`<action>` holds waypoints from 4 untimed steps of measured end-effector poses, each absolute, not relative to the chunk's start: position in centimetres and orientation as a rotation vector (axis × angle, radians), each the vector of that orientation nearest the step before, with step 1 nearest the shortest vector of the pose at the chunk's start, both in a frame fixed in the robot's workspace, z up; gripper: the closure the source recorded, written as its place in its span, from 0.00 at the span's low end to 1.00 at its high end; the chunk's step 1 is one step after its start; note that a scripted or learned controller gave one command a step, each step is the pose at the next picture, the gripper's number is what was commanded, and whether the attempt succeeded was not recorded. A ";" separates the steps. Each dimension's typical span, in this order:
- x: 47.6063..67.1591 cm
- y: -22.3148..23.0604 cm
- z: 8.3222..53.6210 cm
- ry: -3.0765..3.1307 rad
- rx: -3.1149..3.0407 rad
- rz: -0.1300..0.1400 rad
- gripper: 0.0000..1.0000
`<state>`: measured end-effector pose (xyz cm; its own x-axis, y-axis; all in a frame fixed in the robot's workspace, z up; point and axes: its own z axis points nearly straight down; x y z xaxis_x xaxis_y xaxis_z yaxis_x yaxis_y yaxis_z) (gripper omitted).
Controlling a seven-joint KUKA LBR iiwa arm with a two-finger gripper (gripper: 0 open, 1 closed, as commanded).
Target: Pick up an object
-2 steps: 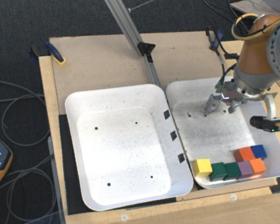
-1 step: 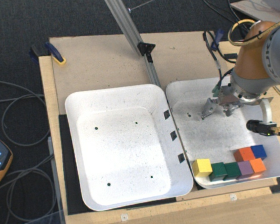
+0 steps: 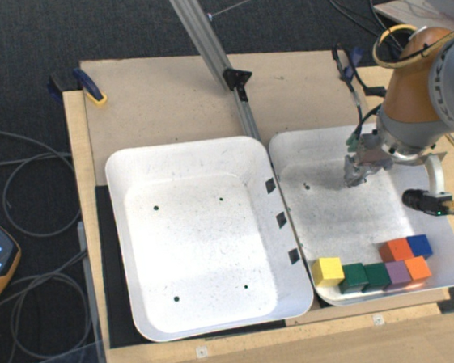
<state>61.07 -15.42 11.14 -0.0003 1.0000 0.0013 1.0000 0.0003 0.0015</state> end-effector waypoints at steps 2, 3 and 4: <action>61.2 -15.2 22.1 2.218 2.213 0.008 1.00; 61.4 -15.2 25.6 2.220 2.216 0.005 1.00; 60.8 -9.4 24.4 2.231 2.218 0.001 1.00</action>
